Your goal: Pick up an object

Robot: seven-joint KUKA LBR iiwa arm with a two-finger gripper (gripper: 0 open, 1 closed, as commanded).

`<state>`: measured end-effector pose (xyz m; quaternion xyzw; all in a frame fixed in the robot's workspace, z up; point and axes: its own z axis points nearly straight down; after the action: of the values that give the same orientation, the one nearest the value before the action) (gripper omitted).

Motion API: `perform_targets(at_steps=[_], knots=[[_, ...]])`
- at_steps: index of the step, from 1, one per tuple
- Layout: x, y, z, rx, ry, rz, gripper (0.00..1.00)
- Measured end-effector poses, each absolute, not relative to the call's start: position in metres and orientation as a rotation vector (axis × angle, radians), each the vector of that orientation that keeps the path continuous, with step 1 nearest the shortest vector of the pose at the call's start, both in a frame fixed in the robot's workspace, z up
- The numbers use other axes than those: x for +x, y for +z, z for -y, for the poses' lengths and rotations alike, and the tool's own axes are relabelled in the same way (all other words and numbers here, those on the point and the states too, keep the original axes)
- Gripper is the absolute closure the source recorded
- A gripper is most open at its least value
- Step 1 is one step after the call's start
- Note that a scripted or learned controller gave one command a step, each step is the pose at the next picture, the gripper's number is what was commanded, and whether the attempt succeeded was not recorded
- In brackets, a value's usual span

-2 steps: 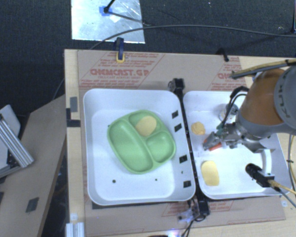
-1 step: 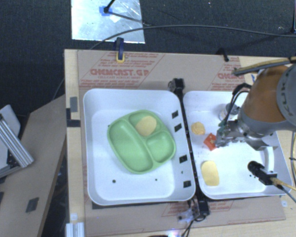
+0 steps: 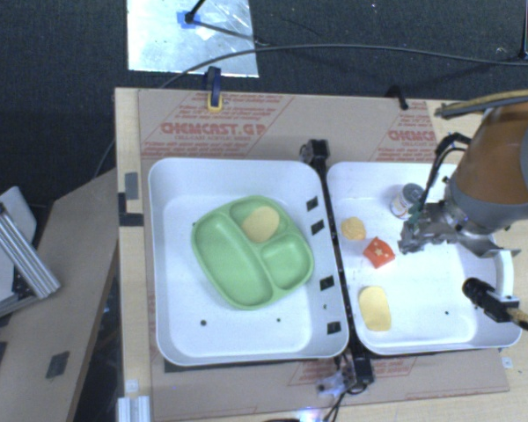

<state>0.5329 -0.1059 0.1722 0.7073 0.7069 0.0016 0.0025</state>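
End effector (image 3: 411, 236) low in right bin (image 3: 440, 332), just right of red block (image 3: 378, 252); finger state: cannot tell. Nothing visibly held. Risk: closing offset from block, nudging it toward the yellow piece (image 3: 354, 229) instead.

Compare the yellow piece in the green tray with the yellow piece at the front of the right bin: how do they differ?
The tray piece is rounder; the bin piece is longer, an oval. The tray piece lies in a compartment of the green tray in the left bin; the bin piece lies on the bare floor of the right bin. The bin piece lies nearer the gripper. Both are pale yellow and lie flat.
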Motion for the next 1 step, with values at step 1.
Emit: perform_targets(at_steps=[1], knots=[[0.5438,0.2230,0.1021,2.212,0.006,-2.223,1.00]])
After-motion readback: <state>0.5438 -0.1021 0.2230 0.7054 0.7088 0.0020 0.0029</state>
